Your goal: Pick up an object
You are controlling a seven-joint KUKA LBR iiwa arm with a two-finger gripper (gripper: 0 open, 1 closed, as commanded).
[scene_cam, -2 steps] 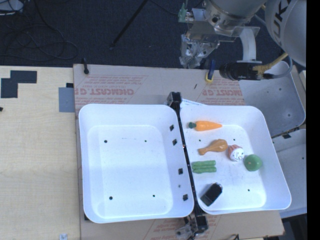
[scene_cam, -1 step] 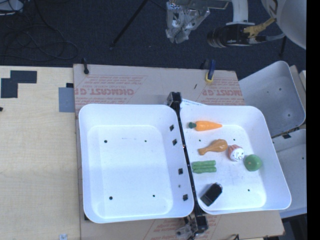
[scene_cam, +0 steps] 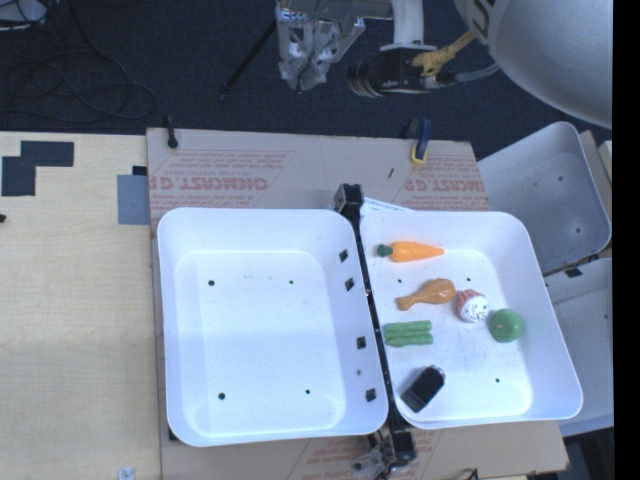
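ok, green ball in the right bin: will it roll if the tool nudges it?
Likely yes: the ball looks round and sits free on the flat bin floor. Its smooth surface may slip between fingers. Probably light, being small.

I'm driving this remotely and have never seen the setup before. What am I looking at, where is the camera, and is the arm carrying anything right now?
The picture comes from one fixed camera above the bench, looking down at a slant. Two shallow white bins sit side by side on a cardboard sheet. The left bin shows bare floor. The right bin holds a toy carrot, a tan drumstick, a small red and white ball, a green ball, green beans and a black block. The grey robot arm comes in from the top right. Its gripper hangs above the dark floor beyond the bins, well away from every item, and nothing is seen in it.
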